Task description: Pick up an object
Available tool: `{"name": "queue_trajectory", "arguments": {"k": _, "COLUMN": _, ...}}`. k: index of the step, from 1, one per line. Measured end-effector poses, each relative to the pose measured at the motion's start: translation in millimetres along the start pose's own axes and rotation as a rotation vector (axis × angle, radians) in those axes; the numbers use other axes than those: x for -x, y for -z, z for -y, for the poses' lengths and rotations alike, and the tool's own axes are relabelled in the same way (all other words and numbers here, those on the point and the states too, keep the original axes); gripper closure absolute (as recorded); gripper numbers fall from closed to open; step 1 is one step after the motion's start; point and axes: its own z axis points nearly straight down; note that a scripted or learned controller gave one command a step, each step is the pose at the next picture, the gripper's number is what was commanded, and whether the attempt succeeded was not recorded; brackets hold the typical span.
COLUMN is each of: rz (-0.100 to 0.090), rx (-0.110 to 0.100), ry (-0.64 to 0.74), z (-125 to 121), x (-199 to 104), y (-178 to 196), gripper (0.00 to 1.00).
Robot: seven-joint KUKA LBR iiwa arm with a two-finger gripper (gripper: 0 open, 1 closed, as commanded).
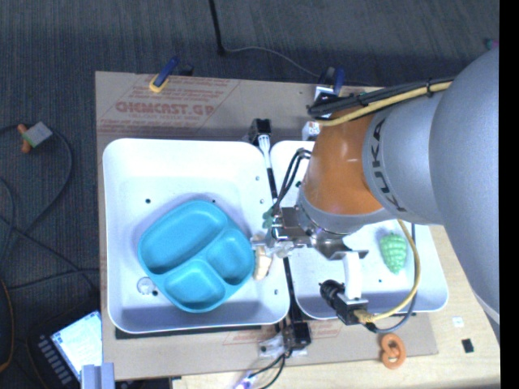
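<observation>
Arm: the grey arm with its orange band (345, 168) reaches in from the right and hangs over the seam between the two bins.
Pincer: the pincer (272, 241) sits low at the right edge of the left bin, just beside the blue tray; whether it is wide or narrow cannot be told from this angle, and nothing shows between its tips.
Left bin: the white left bin (130, 168) holds a blue divided tray (195, 254), lying tilted, with three compartments.
Small object: a pale cream piece (261, 264) lies at the tray's right rim, right below the pincer.
Right bin: the white right bin (430, 294) holds a green ridged toy (393, 251) near its right side, well apart from the pincer.
Surface: a brown board (162, 108) carries both bins; an orange ring (392, 350) lies on its near edge.
</observation>
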Motion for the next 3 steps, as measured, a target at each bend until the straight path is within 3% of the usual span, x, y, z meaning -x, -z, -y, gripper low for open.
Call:
{"name": "queue_trajectory", "arguments": {"k": 1, "rz": 0.001, "rx": 0.002, "ry": -0.002, "z": -4, "x": 66, "y": 0, "gripper": 1.0}}
{"name": "queue_trajectory", "arguments": {"k": 3, "rz": -0.001, "rx": 0.002, "ry": 0.001, "z": -1, "x": 77, "y": 0, "gripper": 1.0}}
